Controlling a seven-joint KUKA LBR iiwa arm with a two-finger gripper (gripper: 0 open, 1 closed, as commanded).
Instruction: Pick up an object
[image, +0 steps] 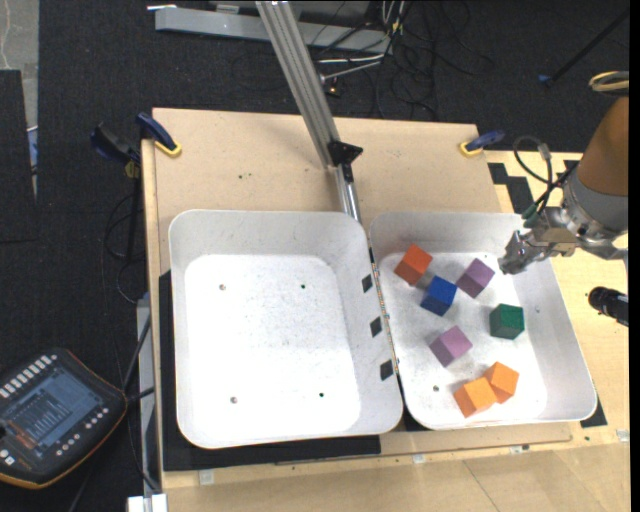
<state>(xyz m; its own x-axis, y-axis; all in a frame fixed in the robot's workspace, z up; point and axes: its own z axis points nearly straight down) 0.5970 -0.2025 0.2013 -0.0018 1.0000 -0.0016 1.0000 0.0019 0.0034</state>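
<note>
I see the desk (300, 150) carrying two white bins; I take the right bin (560, 330) as my landmark. The left bin (200, 250) sits touching its left side. The arm (605, 170) comes in over its upper right corner, and the gripper (515, 255) hangs just above its top right rim; whether it is released or clenched, I cannot tell. Inside the right bin lie a green cube (507, 321), a blue cube (438, 295), two purple cubes (476, 277) (450, 344) and three orange ones (413, 265) (474, 396) (503, 380).
</note>
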